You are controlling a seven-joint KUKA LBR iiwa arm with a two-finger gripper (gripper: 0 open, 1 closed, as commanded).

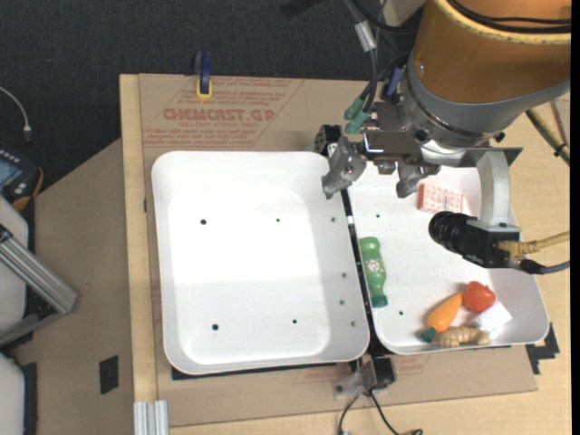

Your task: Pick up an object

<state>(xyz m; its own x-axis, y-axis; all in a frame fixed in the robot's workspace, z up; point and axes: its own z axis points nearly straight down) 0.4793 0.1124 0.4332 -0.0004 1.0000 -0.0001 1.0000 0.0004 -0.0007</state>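
1. Right now you see the arm (494, 34) reaching in from the upper right, its orange band filling the top corner, with the gripper (373, 181) hanging over the far edge of the right bin (399, 329), close to the divide between the two bins.
2. You can make out two fingers (337, 172) spread apart with nothing between them, so the pincer is open and holds no object.
3. Look at the left bin (172, 243): you see its white floor with a few small dark dots.
4. In the right bin, a green bottle (372, 271) lies along the left wall, just beside the divide (its cap end points toward the near side).
5. At the near right corner you find an orange carrot (444, 313), a red tomato (478, 296) touching it, and a beige ginger-like root (462, 337) just nearer than both.
6. A pink-patterned white box (444, 198) lies at the far side of the right bin, partly hidden behind the wrist.
7. Both bins rest on a brown cardboard sheet (227, 107), with a blue and yellow clamp (203, 75) at its far edge.
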